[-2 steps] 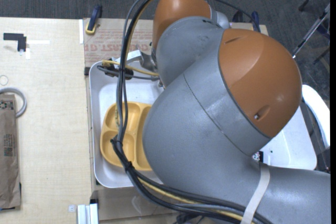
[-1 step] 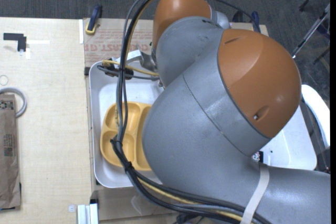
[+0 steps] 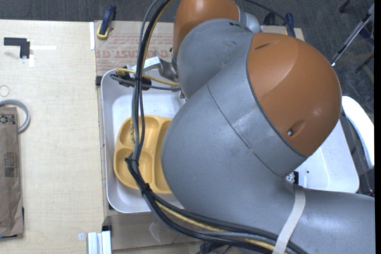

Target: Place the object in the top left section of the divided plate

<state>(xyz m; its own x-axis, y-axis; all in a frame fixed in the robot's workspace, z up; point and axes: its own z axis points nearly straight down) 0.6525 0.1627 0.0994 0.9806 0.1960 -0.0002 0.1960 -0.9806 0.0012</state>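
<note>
A yellow divided plate (image 3: 138, 154) lies in the left white bin (image 3: 109, 128), with its left compartments showing and its right part hidden under the arm. The big grey and orange arm (image 3: 256, 128) reaches in from the right and covers most of both bins. The wrist end (image 3: 166, 68) sits over the bin's upper edge, near a bundle of black and yellow cables. The gripper itself is hidden beneath the arm, and the object for the plate is hidden too.
A brown cardboard sheet (image 3: 128, 41) lies behind the bin, with a blue and yellow clamp (image 3: 107, 21) on it. A wooden bench top (image 3: 47, 98) spreads to the left, carrying a brown paper bag (image 3: 11, 169). The right bin's edge (image 3: 357, 122) peeks out past the arm.
</note>
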